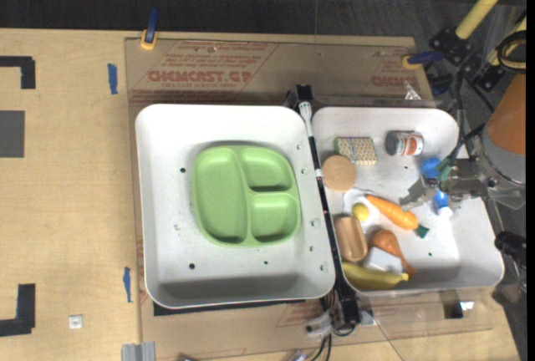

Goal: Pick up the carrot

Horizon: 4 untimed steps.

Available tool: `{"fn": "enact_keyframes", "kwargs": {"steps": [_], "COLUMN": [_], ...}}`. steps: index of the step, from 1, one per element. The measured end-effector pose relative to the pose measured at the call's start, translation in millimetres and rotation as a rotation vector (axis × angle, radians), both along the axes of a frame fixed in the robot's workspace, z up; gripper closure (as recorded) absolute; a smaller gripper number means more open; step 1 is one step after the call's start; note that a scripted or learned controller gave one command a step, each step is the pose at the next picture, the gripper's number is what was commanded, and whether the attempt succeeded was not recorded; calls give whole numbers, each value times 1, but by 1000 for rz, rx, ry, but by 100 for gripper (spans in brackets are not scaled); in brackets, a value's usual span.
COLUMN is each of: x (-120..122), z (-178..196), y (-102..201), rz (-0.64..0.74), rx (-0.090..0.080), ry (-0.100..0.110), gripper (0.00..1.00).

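Two white bins are sitting side by side. The left bin [159, 184] is holding one green divided plate [246, 194]. The right bin [476, 255] is holding one carrot [393, 211] at its centre, one can [404, 143] at twelve o'clock, one round cookie [339, 172] at ten, and one banana [374, 275] at six. The gripper [433, 190] is hovering just at the carrot's two o'clock; whether it is parted or closed, I cannot tell.

A robotics lab — taped plywood bench [67, 184], clamped white bins [159, 209], cabling.
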State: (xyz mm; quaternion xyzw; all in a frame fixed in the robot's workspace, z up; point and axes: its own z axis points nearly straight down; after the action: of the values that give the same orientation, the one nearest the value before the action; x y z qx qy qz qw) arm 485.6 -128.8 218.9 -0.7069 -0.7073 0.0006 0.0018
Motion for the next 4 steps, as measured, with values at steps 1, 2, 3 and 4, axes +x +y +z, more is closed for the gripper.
{"fn": "enact_keyframes", "kwargs": {"steps": [1,2,3,4], "x": [2,3,-5,43], "z": [-111,-103,-33,63], "y": [14,13,140,67], "rz": [21,18,110,274], "rx": [-12,-14,3,-6], "ry": [-33,-34,-7,-12], "gripper": [0,100,100,100]}}
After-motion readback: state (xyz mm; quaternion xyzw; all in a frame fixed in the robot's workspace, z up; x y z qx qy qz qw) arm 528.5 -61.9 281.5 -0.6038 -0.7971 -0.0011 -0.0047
